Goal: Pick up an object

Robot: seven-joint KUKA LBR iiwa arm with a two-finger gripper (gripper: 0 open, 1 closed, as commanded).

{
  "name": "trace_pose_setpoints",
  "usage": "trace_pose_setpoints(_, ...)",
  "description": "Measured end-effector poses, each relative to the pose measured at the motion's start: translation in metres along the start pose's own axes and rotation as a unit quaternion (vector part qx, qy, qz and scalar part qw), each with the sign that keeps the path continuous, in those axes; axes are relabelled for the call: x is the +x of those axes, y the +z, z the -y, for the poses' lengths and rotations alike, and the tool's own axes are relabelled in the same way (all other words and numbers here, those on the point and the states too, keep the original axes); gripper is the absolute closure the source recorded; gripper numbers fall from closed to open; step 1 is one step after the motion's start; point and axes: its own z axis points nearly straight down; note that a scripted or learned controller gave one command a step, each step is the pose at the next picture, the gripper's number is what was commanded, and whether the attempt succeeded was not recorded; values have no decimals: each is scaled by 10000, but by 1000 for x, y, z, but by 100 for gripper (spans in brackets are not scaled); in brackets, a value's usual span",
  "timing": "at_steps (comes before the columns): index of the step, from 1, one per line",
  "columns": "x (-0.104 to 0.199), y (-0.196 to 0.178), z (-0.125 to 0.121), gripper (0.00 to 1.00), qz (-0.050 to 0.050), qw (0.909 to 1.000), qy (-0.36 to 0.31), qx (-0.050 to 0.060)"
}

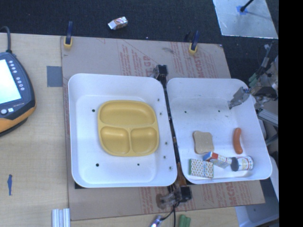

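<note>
Bench (38, 174): cardboard sheet (142, 56), left bin (80, 126), right bin (208, 93), teach pendant (14, 96) at left edge.

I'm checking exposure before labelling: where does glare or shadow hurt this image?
Camera view: the left bin is bright, its rim nearly washed out; the yellow tray casts little shadow; the gripper at the right bin is soft and small; the sausage and bread slice read clearly.

Wood bench (33, 174), dark floor (156, 8)
</note>
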Motion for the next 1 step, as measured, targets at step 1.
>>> trace_pose_setpoints(1,-29,134,20,0,1,10000,-5,13)
